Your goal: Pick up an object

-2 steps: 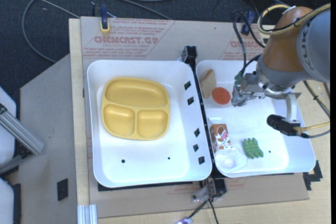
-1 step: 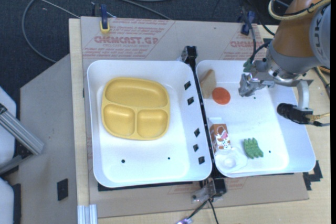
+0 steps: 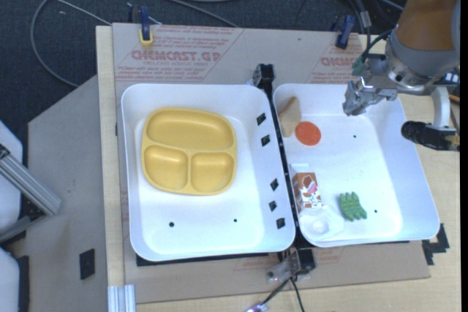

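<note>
Gripper [image 3: 356, 103] over right bin [image 3: 409, 179] — finger state unreadable. Orange disc [image 3: 308, 134] lies apart, lower left of it.

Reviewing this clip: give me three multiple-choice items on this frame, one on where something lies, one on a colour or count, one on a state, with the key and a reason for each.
1. Where does the yellow divided plate lie?
A. left bin
B. right bin
C. on the board outside the bins

2. What colour is the round disc in the right bin?
A. blue
B. orange-red
C. green

3. Where is the end effector?
A. over the left bin
B. touching the green toy
C. over the right bin's far part, nothing seen between its fingers

Key: 1 A, the plate sits inside the left bin. 2 B, the disc is orange-red. 3 C, it hangs apart from the green toy.
</note>
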`<action>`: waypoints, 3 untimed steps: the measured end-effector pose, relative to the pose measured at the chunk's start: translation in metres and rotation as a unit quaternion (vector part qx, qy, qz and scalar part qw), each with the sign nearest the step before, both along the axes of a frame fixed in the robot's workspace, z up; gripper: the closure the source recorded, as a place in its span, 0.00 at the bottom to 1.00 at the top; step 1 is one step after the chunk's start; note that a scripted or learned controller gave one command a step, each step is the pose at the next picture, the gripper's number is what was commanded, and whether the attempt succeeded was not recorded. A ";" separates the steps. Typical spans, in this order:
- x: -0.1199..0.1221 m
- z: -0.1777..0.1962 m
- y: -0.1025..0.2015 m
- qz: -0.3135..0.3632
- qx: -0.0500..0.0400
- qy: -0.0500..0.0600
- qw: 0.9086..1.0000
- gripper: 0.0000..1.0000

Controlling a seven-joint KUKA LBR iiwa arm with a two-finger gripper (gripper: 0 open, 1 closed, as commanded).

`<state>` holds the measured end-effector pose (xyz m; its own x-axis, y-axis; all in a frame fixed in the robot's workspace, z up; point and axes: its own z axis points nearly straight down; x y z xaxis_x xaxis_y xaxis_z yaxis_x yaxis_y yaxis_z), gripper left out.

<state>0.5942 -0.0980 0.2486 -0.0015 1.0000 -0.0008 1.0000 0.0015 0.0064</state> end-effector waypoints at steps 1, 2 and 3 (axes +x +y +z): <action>0.011 0.006 0.056 0.003 0.002 0.002 1.000 1.00; 0.010 0.002 0.110 0.002 0.002 0.004 1.000 1.00; 0.028 -0.005 0.153 0.001 0.001 0.002 1.000 1.00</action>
